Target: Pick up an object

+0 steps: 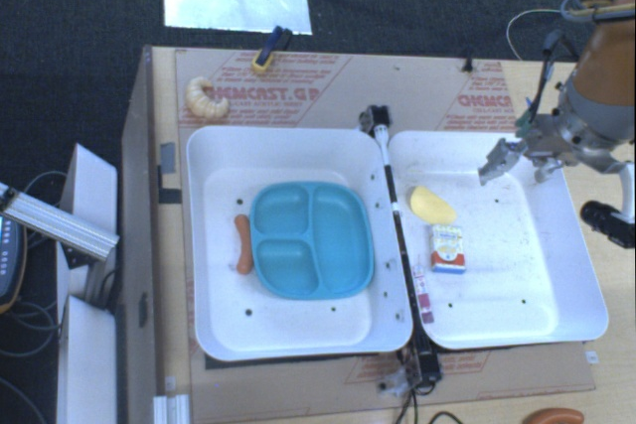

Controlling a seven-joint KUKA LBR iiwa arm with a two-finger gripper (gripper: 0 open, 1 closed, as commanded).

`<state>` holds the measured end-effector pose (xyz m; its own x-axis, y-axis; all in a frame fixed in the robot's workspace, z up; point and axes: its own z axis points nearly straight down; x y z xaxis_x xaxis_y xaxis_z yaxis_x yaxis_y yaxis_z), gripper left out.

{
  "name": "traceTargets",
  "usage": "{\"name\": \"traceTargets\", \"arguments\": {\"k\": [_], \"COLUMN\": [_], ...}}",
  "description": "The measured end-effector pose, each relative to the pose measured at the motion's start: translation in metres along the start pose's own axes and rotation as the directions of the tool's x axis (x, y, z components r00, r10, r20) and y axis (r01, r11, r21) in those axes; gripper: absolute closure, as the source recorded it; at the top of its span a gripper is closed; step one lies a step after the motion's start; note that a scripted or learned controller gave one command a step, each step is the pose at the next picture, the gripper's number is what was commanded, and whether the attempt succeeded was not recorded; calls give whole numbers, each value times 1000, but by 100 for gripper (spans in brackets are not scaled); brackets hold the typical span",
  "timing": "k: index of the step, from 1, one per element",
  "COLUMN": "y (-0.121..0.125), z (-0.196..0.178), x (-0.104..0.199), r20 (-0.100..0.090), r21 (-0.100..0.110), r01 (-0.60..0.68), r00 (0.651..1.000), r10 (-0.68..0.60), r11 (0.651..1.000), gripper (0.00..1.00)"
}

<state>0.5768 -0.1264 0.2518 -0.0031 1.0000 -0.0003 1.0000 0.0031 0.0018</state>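
Yellow rounded object (431, 205) and a small carton (448, 248) lie near the right bin's (556, 313) left wall; a blue tray (311, 239) fills the left bin (224, 313). The pincer (522, 157) hovers apart, apparently empty, its spread unresolved; descending here risks closing on bare floor.

Right bin — yellow lemon-like piece (432, 205) just above a small carton (448, 248).
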Motion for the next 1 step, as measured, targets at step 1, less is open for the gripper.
{"name": "traceTargets", "arguments": {"k": [1], "y": [-18], "z": [107], "x": [21], "r20": [-1], "r21": [3], "r01": [-2], "r00": [1000], "r10": [2], "r11": [1000], "gripper": [0]}}
